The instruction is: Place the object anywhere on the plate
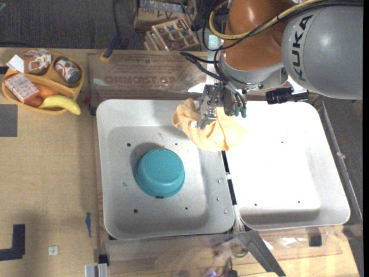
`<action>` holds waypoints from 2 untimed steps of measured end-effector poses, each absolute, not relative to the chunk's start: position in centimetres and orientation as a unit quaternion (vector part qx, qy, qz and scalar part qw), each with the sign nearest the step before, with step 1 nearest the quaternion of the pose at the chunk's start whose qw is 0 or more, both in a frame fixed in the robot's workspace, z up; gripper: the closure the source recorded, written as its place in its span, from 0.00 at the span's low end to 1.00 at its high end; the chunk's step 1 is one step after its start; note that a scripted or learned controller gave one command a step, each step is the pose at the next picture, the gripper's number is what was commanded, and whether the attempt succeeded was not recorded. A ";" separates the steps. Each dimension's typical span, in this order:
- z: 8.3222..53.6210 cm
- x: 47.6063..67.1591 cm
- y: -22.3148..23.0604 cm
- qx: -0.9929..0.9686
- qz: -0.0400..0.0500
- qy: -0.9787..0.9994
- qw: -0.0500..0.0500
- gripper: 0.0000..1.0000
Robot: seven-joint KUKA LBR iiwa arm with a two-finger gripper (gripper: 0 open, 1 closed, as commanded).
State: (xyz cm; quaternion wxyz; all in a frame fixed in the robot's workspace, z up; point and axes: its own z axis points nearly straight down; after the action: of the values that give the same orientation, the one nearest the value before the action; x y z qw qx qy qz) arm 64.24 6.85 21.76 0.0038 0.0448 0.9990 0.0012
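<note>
A KUKA arm point(328, 45) hangs over the back of two white bins, its claw point(210, 115) sunk into a crumpled yellow cloth point(216, 130) that bunches up around it and drapes below and to both sides, lying across the seam between the left bin point(115, 131) and the right bin point(288, 172). The cloth rises toward the claw and folds of it appear pinched there, so the claw looks clenched on the cloth; how wide the gap is cannot be read, since fabric covers the tips.

The plate point(160, 172), a teal round dish, sits down and to the left of the claw, near the middle of the left bin, apart from the cloth.

To do this step well, the claw would need to lift high enough that the trailing folds clear the bin floor and the rim between the bins, then travel down-left until it is over the centre of the plate before letting go. A limp cloth is likely to spill past the plate's edge, so a drop over the middle seems safest. The grip looks shallow, and a snag on the rim could pull the cloth free.

At the desk's far left, well away from the claw, stands a tray of toy food point(40, 82).
</note>
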 end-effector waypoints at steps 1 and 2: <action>22.1 64.0 11.2 0.002 0.001 1.000 0.004 1.00; 21.5 64.8 16.4 0.000 0.002 1.000 0.004 1.00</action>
State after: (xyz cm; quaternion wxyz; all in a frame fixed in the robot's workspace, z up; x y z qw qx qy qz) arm 64.77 16.45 21.45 0.0040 -0.0001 1.0000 0.0018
